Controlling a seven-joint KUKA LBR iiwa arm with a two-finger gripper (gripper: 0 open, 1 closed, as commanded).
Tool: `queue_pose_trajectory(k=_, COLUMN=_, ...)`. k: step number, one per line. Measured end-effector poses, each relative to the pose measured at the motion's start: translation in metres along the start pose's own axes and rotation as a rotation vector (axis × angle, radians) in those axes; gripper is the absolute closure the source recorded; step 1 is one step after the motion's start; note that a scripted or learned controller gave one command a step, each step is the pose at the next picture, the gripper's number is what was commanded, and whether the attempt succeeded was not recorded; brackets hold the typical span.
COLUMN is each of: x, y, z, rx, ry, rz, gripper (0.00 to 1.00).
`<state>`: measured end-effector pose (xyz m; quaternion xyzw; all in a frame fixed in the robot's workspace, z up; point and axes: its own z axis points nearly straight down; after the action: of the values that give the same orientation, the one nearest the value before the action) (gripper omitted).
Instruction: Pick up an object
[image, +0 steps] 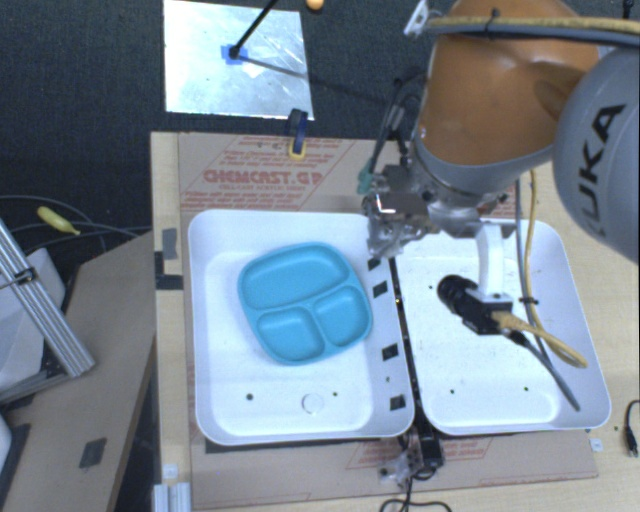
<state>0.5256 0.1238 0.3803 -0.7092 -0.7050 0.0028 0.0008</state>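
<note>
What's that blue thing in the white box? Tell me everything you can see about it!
It is a light blue plastic-looking divided plate with rounded corners and a raised rim. Low ridges split it into three sections: one large one along the far side and two smaller ones nearer the camera. It lies flat, right side up and turned at a slant, on the floor of the left shallow white bin, near its middle. Nothing rests in it, and it touches only the bin floor.

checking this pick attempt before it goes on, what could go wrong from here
1. The blue divided plate lies flat in the left bin; its low rim may slip a two-finger grasp.
2. The gripper hangs over the divider between bins and might strike it descending.
3. The loose yellow cable over the right bin could snag.
</note>
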Motion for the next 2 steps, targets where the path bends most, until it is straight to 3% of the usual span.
queue_pose_trajectory(k=1, x=-0.034, y=-0.041, z=-0.136, rx=-0.022, ry=0.007, rz=-0.005, gripper=1.0)
queue_pose_trajectory(k=2, x=0.06, y=-0.041, z=-0.127, rx=-0.008, ry=0.006, rz=-0.019, gripper=1.0)
